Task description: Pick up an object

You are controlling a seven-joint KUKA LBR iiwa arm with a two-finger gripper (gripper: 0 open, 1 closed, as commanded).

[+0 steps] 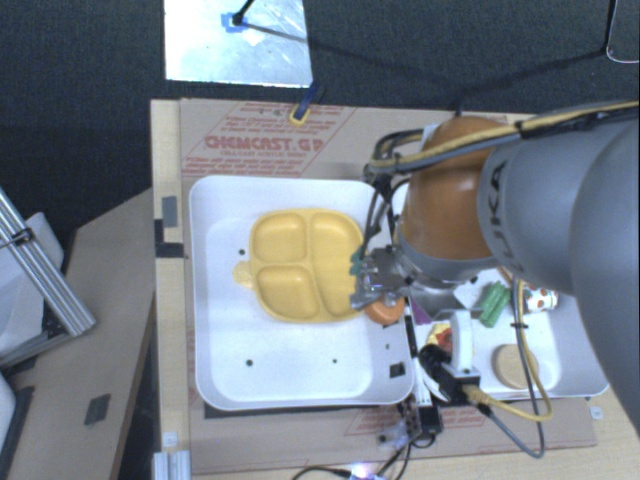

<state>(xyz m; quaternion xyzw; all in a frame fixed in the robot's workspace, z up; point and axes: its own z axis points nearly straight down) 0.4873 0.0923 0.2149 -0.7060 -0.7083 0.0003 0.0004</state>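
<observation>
Down low at the right edge of the left bin, gripper beside the yellow divided tray and just above an orange object (jaw state impossible to tell here). Nothing visibly lifted yet; grasp and raise still to come

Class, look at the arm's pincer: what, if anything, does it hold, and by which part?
It cannot be told. The pincer sits at the right edge of the yellow divided plastic tray, next to a small orange round object, with no hold visible.
</observation>
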